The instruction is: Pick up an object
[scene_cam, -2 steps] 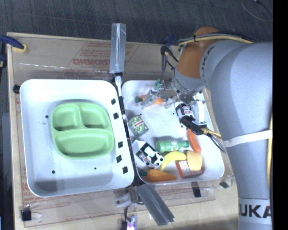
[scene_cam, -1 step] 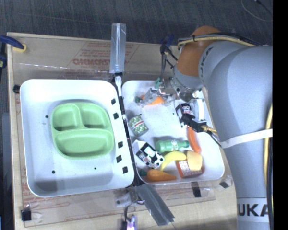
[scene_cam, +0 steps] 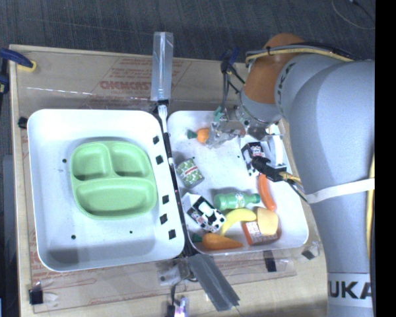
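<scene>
We saw the gripper (scene_cam: pixel 219 132) low at the right bin's (scene_cam: pixel 294 233) 12 o'clock edge, beside a small orange object (scene_cam: pixel 202 135); its state we couldn't tell.

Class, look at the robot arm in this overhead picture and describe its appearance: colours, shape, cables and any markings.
The arm is thick, rounded and grey, with an orange band above the wrist. Thin cables run over that band, one of them yellowish. Large white letters, "UKA", show on the grey casing near the bottom. The claw is a small metallic assembly with dark wiring.
</scene>
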Controlling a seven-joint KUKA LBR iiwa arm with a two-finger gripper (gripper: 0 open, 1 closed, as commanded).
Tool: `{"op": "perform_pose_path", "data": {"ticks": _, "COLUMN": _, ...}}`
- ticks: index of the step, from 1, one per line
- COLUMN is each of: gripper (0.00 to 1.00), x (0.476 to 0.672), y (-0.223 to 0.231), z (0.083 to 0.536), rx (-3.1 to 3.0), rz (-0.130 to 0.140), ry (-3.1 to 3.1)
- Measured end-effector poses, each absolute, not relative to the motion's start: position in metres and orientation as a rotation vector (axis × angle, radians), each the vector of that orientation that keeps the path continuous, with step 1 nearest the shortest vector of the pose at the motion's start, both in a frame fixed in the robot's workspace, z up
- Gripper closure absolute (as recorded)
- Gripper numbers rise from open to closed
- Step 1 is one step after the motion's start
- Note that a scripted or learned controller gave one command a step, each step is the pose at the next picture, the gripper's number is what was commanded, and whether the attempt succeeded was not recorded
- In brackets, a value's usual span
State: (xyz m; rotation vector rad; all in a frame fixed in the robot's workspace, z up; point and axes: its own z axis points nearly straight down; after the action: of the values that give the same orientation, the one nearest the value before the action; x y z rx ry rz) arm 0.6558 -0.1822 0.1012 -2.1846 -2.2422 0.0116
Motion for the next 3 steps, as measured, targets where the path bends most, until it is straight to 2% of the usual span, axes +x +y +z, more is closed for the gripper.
{"op": "perform_pose_path", "data": {"ticks": 1, "gripper": 0.00, "x": 0.656, "y": -0.182, "z": 0.102, "rx": -2.184, "rz": 0.010, "ry": -2.244}}
{"op": "perform_pose_path", "data": {"ticks": 2, "gripper": 1.00, "x": 0.657, "y": -0.181, "z": 0.112, "rx": -2.181, "rz": 0.009, "ry": -2.252}}
{"op": "perform_pose_path", "data": {"ticks": 3, "gripper": 0.00, "x": 0.657, "y": -0.181, "z": 0.112, "rx": -2.180, "rz": 0.009, "ry": -2.253}}
